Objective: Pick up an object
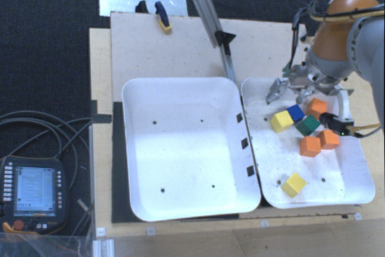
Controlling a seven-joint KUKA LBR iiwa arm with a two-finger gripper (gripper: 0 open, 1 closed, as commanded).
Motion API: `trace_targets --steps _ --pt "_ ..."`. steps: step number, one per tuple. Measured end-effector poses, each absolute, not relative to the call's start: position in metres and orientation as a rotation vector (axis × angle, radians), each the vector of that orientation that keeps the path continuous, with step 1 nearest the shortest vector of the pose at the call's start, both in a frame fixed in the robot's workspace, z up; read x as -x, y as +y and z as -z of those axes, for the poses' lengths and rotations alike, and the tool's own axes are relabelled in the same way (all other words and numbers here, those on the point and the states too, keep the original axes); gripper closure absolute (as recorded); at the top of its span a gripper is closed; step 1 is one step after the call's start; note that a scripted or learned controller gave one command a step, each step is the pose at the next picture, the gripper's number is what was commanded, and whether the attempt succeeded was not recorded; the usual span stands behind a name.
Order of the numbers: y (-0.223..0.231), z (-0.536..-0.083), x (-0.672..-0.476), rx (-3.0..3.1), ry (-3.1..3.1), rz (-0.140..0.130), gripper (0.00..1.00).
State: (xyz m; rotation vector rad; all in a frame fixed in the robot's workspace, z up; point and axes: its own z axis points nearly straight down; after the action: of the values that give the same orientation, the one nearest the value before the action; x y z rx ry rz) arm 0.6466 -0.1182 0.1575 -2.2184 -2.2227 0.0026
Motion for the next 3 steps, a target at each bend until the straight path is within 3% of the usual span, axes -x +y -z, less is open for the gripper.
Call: trace_targets --steps 1,3 --pt "-0.118 -0.172 -0.649 2.22 -2.229 0.005 1.0" --pt "-0.125 -0.29 -0.662 2.221 -2.234 0.009 1.0"
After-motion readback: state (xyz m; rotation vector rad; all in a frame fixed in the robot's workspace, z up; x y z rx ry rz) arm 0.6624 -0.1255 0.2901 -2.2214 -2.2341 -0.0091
